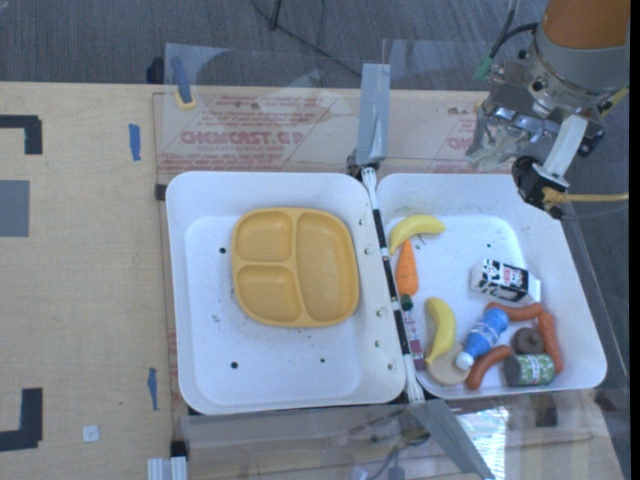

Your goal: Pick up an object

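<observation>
My gripper (500, 140) hangs over the far edge of the right bin (575, 268), below the arm's orange band, with nothing seen in it. In that bin lie a yellow banana (415, 230), an orange carrot (406, 268), a second banana (440, 328), a black-and-white carton (505, 281), a blue bottle (486, 333), red sausages (520, 311), a brown donut (527, 342) and a green can (528, 370). All of them lie nearer the camera than the gripper, apart from it.
The left bin (200, 348) holds a yellow divided plate (296, 266). A grey divider (376, 118) rises behind the seam between the bins. Clear sheeting with red print (250, 133) stands behind the left bin. A yellow cable (595, 198) runs off the wrist.
</observation>
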`<state>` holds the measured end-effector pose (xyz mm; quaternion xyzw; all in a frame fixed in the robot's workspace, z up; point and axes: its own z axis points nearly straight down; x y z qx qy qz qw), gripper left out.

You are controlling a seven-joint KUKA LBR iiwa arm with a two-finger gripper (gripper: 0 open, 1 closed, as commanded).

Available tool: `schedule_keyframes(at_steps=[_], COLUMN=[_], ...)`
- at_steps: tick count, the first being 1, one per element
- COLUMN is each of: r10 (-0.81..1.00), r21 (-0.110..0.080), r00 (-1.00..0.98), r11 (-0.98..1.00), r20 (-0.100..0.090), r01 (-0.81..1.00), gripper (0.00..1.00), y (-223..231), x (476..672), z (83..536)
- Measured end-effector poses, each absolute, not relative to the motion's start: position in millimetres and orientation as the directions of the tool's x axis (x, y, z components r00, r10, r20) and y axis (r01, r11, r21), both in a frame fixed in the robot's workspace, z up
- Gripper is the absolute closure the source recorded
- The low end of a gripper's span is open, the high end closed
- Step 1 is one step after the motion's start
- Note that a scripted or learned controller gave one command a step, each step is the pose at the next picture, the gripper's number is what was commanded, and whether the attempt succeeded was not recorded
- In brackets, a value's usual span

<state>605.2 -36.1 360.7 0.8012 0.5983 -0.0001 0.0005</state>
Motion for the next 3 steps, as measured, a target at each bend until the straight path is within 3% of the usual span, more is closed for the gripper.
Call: schedule_keyframes(at_steps=[1,2,3], r10=[0.988,0.992,0.998], r21=[0.003,0.000,-0.002], r00=[0.155,-0.127,0.063], r11=[-0.155,0.127,-0.063], r20=[-0.002,-0.001,0.000], r01=[0.988,0.992,0.998], gripper=[1.00,1.00,1.00], y=[-76,-48,-45], x=[657.6,667.0,638.4], z=[421,245,185])
